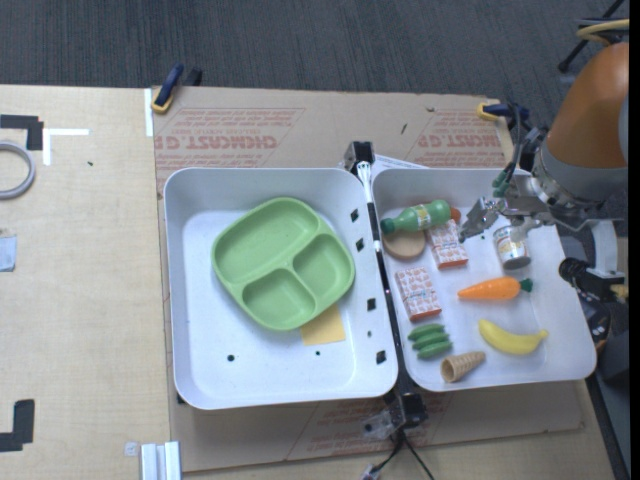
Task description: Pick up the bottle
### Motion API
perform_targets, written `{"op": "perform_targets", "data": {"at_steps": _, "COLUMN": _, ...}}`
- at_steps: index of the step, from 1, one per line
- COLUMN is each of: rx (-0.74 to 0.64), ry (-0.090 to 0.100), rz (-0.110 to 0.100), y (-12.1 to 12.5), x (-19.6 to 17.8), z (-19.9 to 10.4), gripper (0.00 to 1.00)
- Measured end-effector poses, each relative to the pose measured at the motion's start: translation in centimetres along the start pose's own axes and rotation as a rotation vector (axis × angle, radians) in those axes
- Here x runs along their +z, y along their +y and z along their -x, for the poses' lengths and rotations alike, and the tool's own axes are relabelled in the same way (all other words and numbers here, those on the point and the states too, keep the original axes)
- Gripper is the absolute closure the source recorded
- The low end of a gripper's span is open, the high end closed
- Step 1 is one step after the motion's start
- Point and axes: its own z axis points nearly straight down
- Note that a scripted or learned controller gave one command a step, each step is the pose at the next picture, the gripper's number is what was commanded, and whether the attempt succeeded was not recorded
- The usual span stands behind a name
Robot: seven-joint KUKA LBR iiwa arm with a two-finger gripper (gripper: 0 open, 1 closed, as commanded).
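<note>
The green plastic bottle with a yellow cap [417,216] lies on its side at the far end of the right white bin [570,358], long axis crosswise, cap toward the gripper [487,214], whose open-or-closed state I cannot tell, just right of it

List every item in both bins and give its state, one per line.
green bottle: lying on its side, right bin
green divided plate: flat, left bin
yellow slice: partly under the plate
carrot: lying flat
banana: lying flat
ice cream cone: on its side
two red cartons: lying flat
pea pods: lying flat
gripper: over right bin, beside bottle
</note>
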Motion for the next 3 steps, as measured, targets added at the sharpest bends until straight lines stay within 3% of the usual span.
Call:
{"op": "perform_targets", "data": {"at_steps": 1, "rx": 0.000, "ry": -0.001, "rz": 0.000, "y": 0.0, "x": -1.0, "z": 0.0, "gripper": 1.00}}
{"op": "perform_targets", "data": {"at_steps": 2, "rx": 0.326, "ry": 0.001, "rz": -0.003, "y": -9.3, "x": 0.3, "z": -5.1, "gripper": 1.00}}
{"op": "perform_targets", "data": {"at_steps": 3, "rx": 0.569, "ry": -0.001, "rz": -0.001, "y": -9.9, "x": -6.1, "z": -3.6, "gripper": 1.00}}
